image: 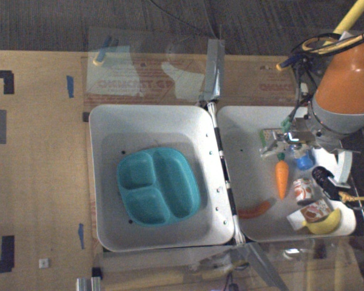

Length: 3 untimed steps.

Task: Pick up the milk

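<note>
The milk, a small carton, lies in the right bin's near corner, touching a banana. Farther back, the gripper hangs above a carrot, well apart from the milk, apparently before any grasp.

A teal divided plate lay in the left bin, while the right bin held a carrot, a sausage, a banana and a small can.
</note>
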Available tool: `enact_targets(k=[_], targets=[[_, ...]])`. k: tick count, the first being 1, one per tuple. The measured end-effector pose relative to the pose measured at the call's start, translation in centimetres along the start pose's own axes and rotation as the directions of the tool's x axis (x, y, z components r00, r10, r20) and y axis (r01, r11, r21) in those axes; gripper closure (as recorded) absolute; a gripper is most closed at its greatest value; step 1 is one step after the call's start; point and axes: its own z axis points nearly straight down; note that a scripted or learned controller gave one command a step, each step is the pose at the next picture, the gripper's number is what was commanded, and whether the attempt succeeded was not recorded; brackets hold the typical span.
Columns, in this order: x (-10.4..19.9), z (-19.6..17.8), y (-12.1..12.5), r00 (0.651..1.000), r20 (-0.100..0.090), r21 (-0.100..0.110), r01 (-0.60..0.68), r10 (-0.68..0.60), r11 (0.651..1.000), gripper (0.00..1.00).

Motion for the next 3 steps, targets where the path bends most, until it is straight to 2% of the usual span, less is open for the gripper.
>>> enact_targets(k=[1, 2, 3], targets=[[-2.2, 5.5, -7.4, 0.951, -0.001, 0.000, 0.309, -0.309, 0.951, 0.00], [-8.9, -5.6, -7.3, 0.951, 0.004, -0.005, 0.310, -0.310, 0.951, 0.00], [-10.5, 11.7, -7.1, 0.953, 0.006, -0.009, 0.303, -0.303, 0.953, 0.00]])
